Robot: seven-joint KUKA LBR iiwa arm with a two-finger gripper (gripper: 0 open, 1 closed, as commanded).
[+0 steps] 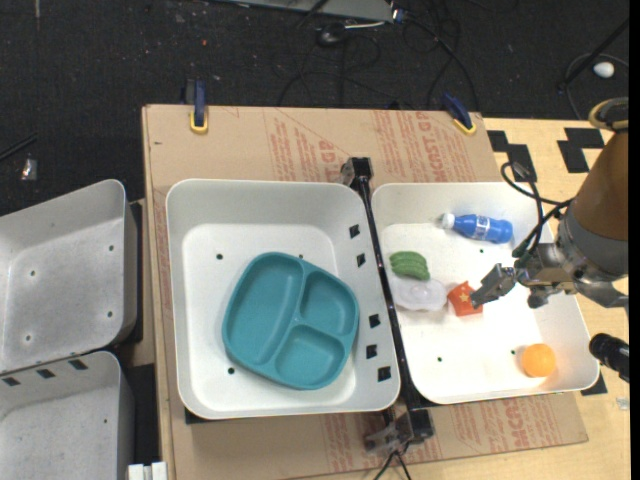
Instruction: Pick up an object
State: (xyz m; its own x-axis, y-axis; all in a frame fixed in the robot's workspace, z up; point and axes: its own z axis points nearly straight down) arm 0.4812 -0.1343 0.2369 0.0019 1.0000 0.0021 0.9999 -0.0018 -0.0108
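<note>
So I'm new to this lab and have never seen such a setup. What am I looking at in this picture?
One camera looks down at a slant on a bench with two white bins. The left bin holds a teal divided plate. The right bin holds a blue bottle, a green object, a clear lid-like piece, a small red object and an orange ball. The robot arm reaches in from the right; its tool sits low beside the red object. Whether it grips anything is unclear.
</note>
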